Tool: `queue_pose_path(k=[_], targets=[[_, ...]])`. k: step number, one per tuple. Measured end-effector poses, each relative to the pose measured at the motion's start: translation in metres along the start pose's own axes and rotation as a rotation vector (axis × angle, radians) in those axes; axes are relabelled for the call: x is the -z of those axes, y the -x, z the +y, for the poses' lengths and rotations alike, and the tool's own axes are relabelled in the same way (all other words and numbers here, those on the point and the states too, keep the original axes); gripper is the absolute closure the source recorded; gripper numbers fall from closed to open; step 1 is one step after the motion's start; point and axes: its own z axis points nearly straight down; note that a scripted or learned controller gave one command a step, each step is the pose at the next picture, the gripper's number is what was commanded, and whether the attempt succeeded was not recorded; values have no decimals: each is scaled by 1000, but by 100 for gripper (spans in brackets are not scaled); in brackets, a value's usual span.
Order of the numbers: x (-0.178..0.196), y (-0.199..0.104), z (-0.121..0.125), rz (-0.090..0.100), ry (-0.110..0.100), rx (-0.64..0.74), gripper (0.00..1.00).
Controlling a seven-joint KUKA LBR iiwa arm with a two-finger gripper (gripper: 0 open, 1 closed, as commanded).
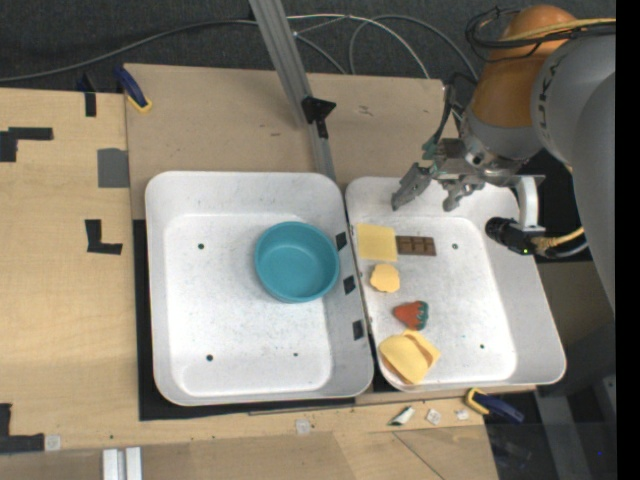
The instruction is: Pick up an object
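1. The worktop (60,268) is pale wood-grain board with black tape marks on its left part; beyond its far edge lies dark carpet-like floor crossed by thin cables (350,28). A grey metal post (285,63) slants up from the far side of the bins.
2. Two shallow white bins sit side by side on a black mat. The left bin (200,358) holds a round teal bowl (295,260), upright, near its right wall. The right bin (500,338) holds the small items.
3. The grey arm with its orange band (520,63) reaches in from the right, and the gripper (432,193) hangs over the far edge of the right bin. Its two dark fingers (408,190) are spread apart with nothing between them.
4. The items lie in a loose column along the left side of the right bin, nearer the camera than the fingers and apart from them. Closest is a flat pale-yellow square (377,241), with a brown segmented chocolate bar (416,247) just beside its right edge.
5. Below these come a small rounded yellow-orange piece (386,279), a red piece with a green end (411,314), and a folded yellow piece (407,356) near the bin's front left corner.
6. Blue clamps (135,90) with yellow tips sit at the worktop's far left and front right edges.
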Motion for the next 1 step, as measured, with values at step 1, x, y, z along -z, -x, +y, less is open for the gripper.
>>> queue_pose_path(k=[1], targets=[[0,0,0,0,0,0,0]])
